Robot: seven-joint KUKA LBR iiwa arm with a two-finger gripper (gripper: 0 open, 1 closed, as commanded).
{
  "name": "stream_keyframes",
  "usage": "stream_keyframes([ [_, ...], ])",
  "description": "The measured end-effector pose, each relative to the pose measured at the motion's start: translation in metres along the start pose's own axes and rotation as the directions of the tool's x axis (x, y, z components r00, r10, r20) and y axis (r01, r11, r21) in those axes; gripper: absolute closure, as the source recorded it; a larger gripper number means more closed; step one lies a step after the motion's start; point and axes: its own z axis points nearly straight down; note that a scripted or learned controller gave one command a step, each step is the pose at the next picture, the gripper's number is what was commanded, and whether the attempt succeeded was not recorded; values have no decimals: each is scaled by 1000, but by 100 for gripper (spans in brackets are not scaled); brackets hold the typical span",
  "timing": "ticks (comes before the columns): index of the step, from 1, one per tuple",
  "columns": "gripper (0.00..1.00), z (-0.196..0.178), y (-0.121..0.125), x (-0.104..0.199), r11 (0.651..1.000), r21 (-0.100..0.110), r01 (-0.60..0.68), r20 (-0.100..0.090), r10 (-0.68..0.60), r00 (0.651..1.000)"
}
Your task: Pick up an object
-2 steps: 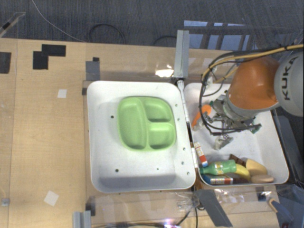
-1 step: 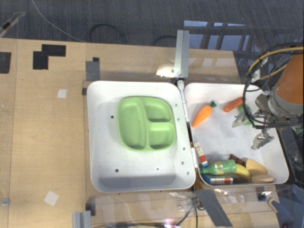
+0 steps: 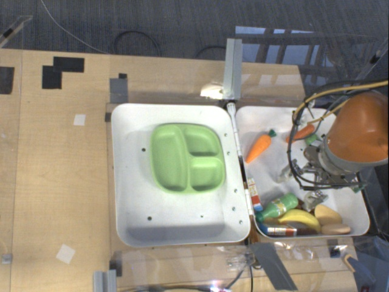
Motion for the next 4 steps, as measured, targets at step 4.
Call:
stream_keyframes([
  [4,0,-1,48,-17,945,0,-328,5,328,945],
])
